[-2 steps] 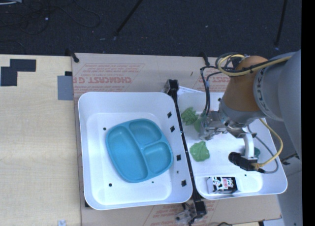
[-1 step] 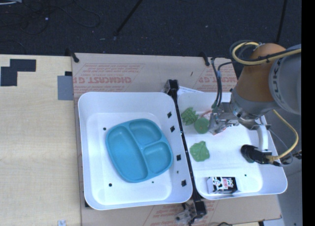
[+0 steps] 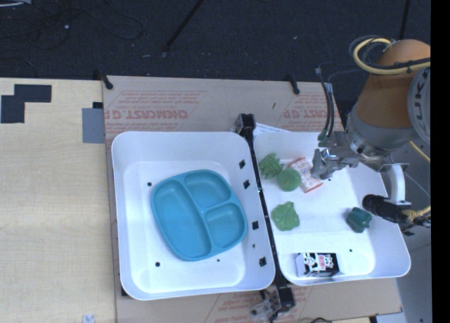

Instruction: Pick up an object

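My gripper (image 3: 324,165) hangs low over the upper middle of the right bin (image 3: 383,262), right beside a small red and white packet (image 3: 307,174) that lies at its left. Left of the packet sit two green leafy pieces (image 3: 270,166) (image 3: 287,179) close together, and a third green piece (image 3: 285,216) rests lower down near the bin's middle. A dark teal object (image 3: 358,219) lies toward the right wall. A black and white carton (image 3: 318,264) lies flat by the front wall. I see nothing lifted off the bin floor.
The left bin (image 3: 133,167) holds a blue divided plate (image 3: 198,212). A black divider (image 3: 254,195) runs between the two bins. The arm's orange band (image 3: 394,82) and its cables stand over the right bin's far right corner. A black part (image 3: 385,207) juts in at the right wall.
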